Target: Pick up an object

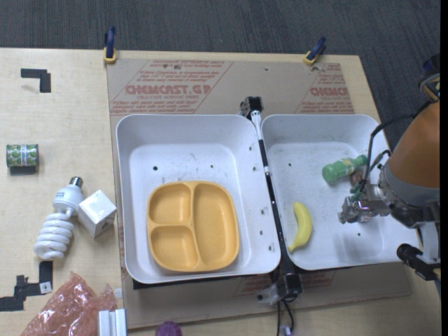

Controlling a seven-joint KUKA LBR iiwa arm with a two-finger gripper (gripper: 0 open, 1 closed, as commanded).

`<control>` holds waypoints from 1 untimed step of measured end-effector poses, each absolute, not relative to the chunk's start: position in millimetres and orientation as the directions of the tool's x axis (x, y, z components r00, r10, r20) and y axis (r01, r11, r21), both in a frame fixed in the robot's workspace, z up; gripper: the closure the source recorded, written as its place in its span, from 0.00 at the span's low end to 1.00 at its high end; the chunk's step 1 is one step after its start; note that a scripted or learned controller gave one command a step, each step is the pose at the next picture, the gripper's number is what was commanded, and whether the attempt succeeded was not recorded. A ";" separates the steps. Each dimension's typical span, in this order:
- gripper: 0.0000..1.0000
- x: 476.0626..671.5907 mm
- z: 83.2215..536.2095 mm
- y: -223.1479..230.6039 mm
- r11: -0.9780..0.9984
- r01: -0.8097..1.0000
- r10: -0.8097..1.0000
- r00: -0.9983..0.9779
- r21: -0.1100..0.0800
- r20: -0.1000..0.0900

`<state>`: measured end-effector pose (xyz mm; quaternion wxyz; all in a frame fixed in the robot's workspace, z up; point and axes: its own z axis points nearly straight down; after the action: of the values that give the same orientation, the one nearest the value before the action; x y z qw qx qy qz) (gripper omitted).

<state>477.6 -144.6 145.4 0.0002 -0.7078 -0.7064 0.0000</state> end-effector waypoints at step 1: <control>0.00 510.8 92.4 -134.9 -0.001 1.000 1.000 0.001 0.001 0.000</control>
<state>510.8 -134.9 92.4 -0.0002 -0.7075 -0.7067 -0.0002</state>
